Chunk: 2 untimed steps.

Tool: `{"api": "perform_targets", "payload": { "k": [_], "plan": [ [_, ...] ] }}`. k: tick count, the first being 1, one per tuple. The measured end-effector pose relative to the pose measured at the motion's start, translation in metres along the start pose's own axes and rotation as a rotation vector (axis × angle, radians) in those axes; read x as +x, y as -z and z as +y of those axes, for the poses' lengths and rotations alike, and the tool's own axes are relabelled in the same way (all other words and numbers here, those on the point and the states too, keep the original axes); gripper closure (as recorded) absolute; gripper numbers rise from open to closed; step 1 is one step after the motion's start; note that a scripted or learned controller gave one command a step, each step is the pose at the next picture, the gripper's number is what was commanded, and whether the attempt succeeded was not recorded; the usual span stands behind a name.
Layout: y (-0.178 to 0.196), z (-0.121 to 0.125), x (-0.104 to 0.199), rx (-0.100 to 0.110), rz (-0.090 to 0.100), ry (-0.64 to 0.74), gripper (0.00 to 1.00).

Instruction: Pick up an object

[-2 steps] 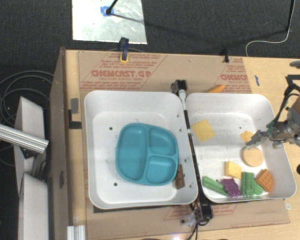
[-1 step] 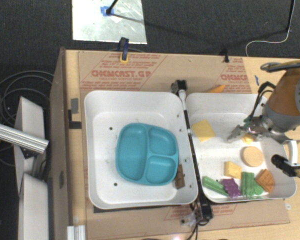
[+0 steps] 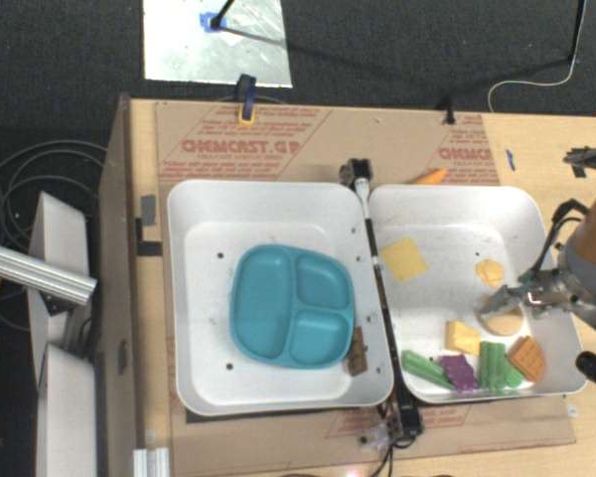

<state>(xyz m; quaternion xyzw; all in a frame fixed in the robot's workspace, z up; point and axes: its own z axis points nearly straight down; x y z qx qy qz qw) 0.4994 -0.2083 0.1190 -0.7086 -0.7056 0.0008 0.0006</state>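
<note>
"Starting at the near rim, what sat in the right bin (image 3: 457, 195)?"

"Toy food, crowded at about five o'clock: a green piece (image 3: 495, 364), a purple piece (image 3: 460, 371), an orange waffle-like piece (image 3: 526, 358) and, just behind them, a yellow wedge (image 3: 464, 338). They touched or nearly touched, so I judged them awkward to single out."

"And the likeliest thing to lift?"

"The tan round piece (image 3: 504, 320), at four o'clock in that bin, lay right under the gripper (image 3: 517, 296). It looked like light, stiff plastic, smooth and probably slippery. I'd take it across its narrow width, low down, since a rounded top could squirt free."

"Was it held?"

"I couldn't tell. The gripper's tip blurred into the piece, and how wide the grip stood was not readable. The arm itself was cut off at three o'clock."

"Farther back?"

"A small yellow piece (image 3: 490, 271) at two o'clock and a flat yellow square (image 3: 404, 259) at ten, both standing apart and easier to reach. In the left bin (image 3: 199, 266), a teal divided plate (image 3: 291, 306) lay centred, with a brown piece (image 3: 358, 351) at its four o'clock, too small to identify."
</note>
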Motion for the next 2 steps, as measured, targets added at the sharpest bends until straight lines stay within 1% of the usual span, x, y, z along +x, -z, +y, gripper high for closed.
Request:
{"api": "perform_targets", "payload": {
  "k": [1, 2],
  "plan": [
    [-0.035, 0.068, 0.070, -0.008, 0.000, 0.015, 0.00],
    [-0.024, 0.065, 0.066, -0.005, 0.000, 0.010, 1.00]
  ]
}}
